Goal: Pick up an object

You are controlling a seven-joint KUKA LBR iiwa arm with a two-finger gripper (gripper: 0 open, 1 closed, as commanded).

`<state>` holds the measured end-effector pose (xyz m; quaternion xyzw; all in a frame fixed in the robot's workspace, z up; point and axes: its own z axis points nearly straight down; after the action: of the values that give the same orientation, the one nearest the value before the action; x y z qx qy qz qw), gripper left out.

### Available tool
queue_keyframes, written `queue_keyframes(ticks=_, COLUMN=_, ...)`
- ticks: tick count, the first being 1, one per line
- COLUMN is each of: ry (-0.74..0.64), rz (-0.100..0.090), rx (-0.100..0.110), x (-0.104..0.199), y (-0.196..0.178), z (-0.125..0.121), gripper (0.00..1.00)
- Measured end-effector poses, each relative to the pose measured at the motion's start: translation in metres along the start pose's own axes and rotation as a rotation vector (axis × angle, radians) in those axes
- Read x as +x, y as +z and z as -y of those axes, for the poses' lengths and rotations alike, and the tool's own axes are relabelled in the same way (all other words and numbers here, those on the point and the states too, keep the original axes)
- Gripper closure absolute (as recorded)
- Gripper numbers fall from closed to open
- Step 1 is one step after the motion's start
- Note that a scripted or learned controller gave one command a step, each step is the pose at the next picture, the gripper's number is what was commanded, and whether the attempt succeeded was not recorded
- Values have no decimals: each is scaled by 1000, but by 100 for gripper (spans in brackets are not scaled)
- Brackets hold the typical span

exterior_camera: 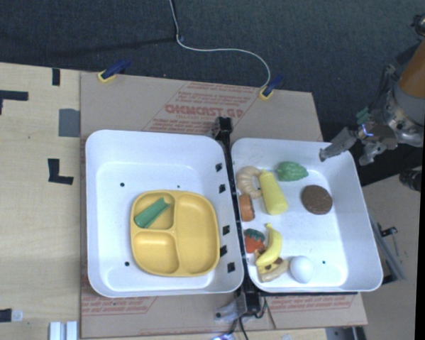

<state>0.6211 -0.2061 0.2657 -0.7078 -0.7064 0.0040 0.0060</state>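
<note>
Nearest to the lens, raised high at the right: the gripper (350,150), fingers spread wide apart, nothing between them. Hanging over the far right corner of the right bin (363,230), not yet down among the objects.

Closest below it: a green leafy piece (292,170) and a brown round disc (316,199), each lying free on the white floor. Probably the best targets, because of the open space around both. Better to choose the green piece: taller, softer in look, easier to close on. The disc seems flat, so likely to slip under the fingertips.

Further left: a yellow cylinder (273,192), just beside a pale curled piece (249,178) and an orange piece (247,207), all close to the bin's left wall. Avoid these; too little room for one finger on the wall side.

Toward the near edge: a banana (270,245) touching a red and green item (254,239), with a white egg (301,268) near. Crowded, and the egg likely to roll.

Farthest away, in the left bin (106,167): a yellow divided plate (188,235) carrying a green stick (151,213).

For a good try: move straight over the chosen piece, turn the wrist to put the fingers across its narrow side, descend slowly almost to the floor, close, then lift vertically and check for the piece between the fingers.
</note>
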Motion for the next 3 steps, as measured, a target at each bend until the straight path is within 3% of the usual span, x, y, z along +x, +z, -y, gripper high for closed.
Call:
queue_keyframes(ticks=1, ry=-3, rz=3, rx=-13, x=0, y=-8, z=-2, gripper=0)
queue_keyframes(ticks=3, ry=-3, rz=2, rx=-8, x=17, y=98, z=0, gripper=0)
